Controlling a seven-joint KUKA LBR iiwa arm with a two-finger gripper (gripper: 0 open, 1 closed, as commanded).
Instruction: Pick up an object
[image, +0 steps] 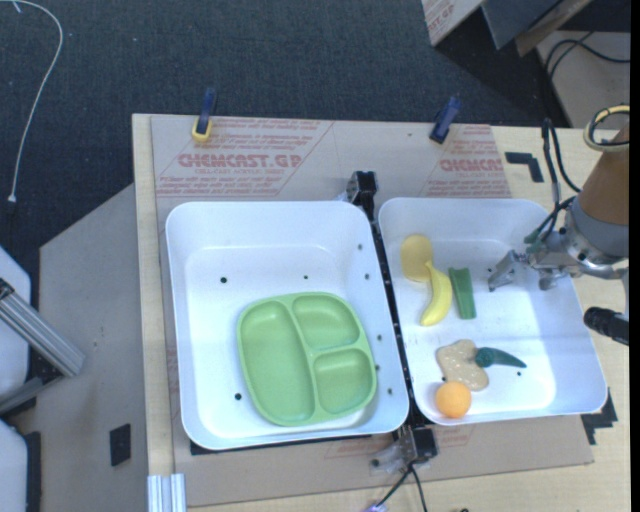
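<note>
The right bin (570, 400) holds several items. A yellow banana (436, 298) lies beside a yellow rounded piece (416, 254) and a green stick (462, 292). Nearer the front are a beige lump (462, 363), a small teal pepper (499, 357) and an orange ball (454, 400). My gripper (522, 277) hangs over the bin's far right part, right of the green stick and apart from it. Its fingers are spread open with nothing between them.
The left bin (200, 260) holds a green divided plate (305, 355). A black clamp (362, 186) sits at the far end of the wall between the bins. Blue clips (445, 120) pin the board at the back. Cables run at the right.
</note>
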